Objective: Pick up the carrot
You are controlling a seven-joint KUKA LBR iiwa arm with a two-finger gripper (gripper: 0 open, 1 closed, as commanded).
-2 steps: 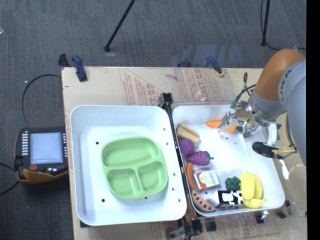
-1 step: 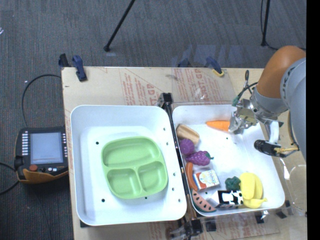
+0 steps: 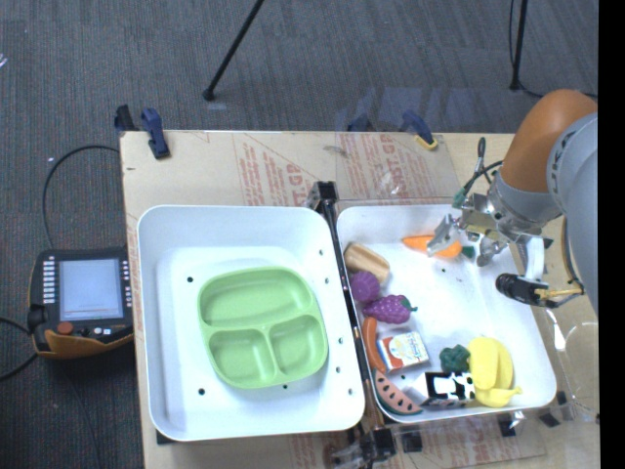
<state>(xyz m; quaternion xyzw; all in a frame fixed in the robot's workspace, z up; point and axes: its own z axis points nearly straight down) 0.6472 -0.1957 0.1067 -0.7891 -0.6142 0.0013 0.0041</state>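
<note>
Nearest me, along the lower edge of the right bin (image 3: pixel 547 360), I see a watermelon slice (image 3: pixel 397 397), a black-and-white carton (image 3: pixel 449 387), broccoli (image 3: pixel 454 358) and bananas (image 3: pixel 491 367). Just above them lie a small red-and-white packet (image 3: pixel 402 350) and a sausage (image 3: pixel 372 343), then purple grapes (image 3: pixel 389 308) and a bread roll (image 3: pixel 366 259). In the left bin (image 3: pixel 156 262) sits a green divided plate (image 3: pixel 262 325). Farther back, in the upper right of the right bin, the carrot (image 3: pixel 433 245) lies with the gripper (image 3: pixel 455 240) right over its thick end. The fingers appear to straddle the carrot, but I cannot tell whether they are clenched on it. At the far left of the frame, a control pendant (image 3: pixel 83 296) rests on the floor.
</note>
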